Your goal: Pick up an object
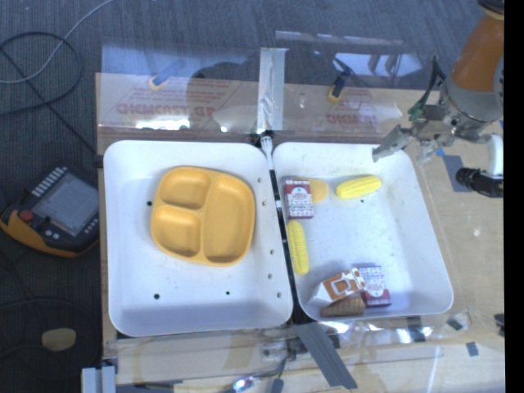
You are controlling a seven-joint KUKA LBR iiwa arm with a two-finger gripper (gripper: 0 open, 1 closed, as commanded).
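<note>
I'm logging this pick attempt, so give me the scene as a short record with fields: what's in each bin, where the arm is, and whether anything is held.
left bin: one yellow divided plate
right bin: two corn cobs, one near the top, one along the left wall; red packet; cluster of small packets at the bottom
arm: above the right bin's top right corner
gripper: over the bin rim, touching nothing
held: nothing seen
beside bench: teach pendant on the floor

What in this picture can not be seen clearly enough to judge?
- Gripper, camera view: too small and blurred to judge its state.
- Arm: cut off by the top and right edges.
- Red boxes in the right bin: labels too small to read; they overlap.
</note>
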